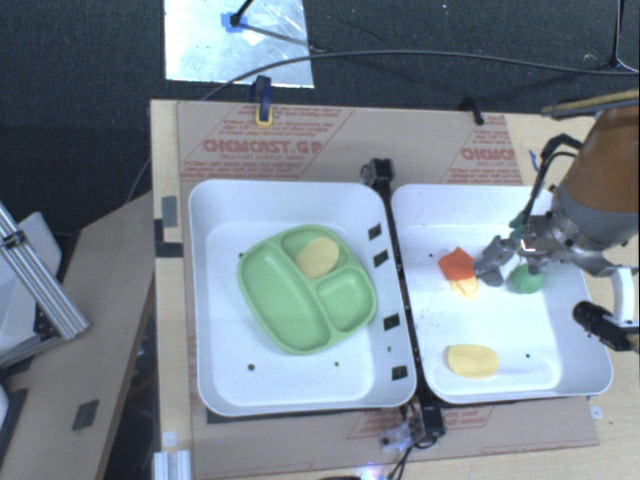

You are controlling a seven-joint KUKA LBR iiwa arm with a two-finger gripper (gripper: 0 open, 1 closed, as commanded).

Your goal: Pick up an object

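Camera view looks down on a bench (330, 133) covered by a brown printed sheet, with two white bins side by side on it. Left bin (215, 368) carries a green plate (285, 303) with three sections, lying tilted near its middle; a yellow piece (318, 257) sits in the plate's upper section. Right bin (580, 368) is where the arm (608, 183) comes in from the right, its orange band above the grey wrist. The gripper (497, 266) hangs low over the upper middle of this bin, pointing left; whether its fingers are spread or closed, I cannot tell, and nothing shows between them. A green ball (527, 280) lies just beside the gripper, partly hidden under the wrist. An orange block (456, 264) lies just left of the gripper tip, with a small yellow block (465, 287) touching its lower edge. A yellow oval (471, 360) rests well apart from these, near the bin's front wall.
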